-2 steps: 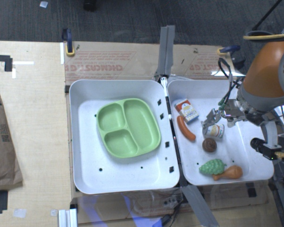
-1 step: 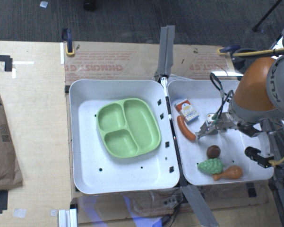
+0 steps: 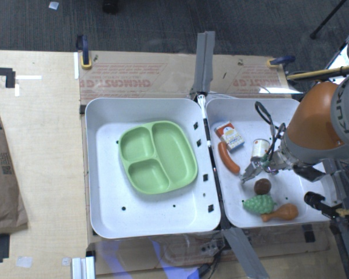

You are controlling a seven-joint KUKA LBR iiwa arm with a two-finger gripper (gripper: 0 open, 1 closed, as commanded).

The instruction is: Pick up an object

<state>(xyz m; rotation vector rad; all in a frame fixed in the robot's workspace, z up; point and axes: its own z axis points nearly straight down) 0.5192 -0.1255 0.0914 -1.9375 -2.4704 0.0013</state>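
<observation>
The left bin (image 3: 104,214) holds a green divided plate (image 3: 158,156), and the right bin (image 3: 232,214) holds all the small items: a small carton (image 3: 230,136), a sausage (image 3: 228,157), a broccoli piece (image 3: 259,203), a chicken drumstick (image 3: 281,213), a small can (image 3: 259,149) and a brown ball (image 3: 262,186). The gripper (image 3: 251,172) is low in the right bin, between the sausage and the brown ball, but its tip is too small here to tell if it is released or clenched. No object is visible between its fingers and every item seems to lie on the bin floor, so I judge that the grasp and the lift are not yet done.
</observation>
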